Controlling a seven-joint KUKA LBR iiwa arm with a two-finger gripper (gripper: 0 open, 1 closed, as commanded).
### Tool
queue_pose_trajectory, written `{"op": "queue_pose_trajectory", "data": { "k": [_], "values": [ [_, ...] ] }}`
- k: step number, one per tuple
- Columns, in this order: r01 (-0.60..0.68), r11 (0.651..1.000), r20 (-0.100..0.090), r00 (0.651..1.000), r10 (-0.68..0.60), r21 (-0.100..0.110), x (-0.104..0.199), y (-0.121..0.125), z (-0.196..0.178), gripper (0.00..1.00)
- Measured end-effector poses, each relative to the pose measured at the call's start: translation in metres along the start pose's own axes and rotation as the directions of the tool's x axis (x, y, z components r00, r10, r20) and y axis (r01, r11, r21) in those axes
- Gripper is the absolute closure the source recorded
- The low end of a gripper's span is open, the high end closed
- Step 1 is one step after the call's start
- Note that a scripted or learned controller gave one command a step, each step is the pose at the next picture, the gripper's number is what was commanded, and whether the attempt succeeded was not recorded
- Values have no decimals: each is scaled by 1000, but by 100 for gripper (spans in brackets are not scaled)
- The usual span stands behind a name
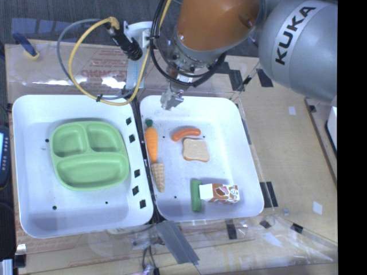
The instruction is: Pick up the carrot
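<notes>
- Carrot (151,144) lies along the right bin's (248,153) left wall — ice cream cone (158,176) just below it.
- Gripper (172,100) hangs over the bin's top edge; jaws — can't tell.

Light falls evenly and fairly bright from overhead. The white bins (34,211) look slightly washed out, with soft grey shading along their inner walls. Glare streaks the clear plastic sheet (97,73) at the bench's far edge. The orange band (215,13) looms large and soft, out of focus.
</notes>
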State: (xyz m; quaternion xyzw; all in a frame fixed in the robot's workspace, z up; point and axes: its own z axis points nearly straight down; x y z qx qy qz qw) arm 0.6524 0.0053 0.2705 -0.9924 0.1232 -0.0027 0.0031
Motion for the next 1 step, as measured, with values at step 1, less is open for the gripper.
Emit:
{"op": "queue_pose_trajectory", "data": {
  "k": [1],
  "values": [
    [54, 999, 2, 999, -54, 1, -9, -52, -13, 100]
  ]
}}
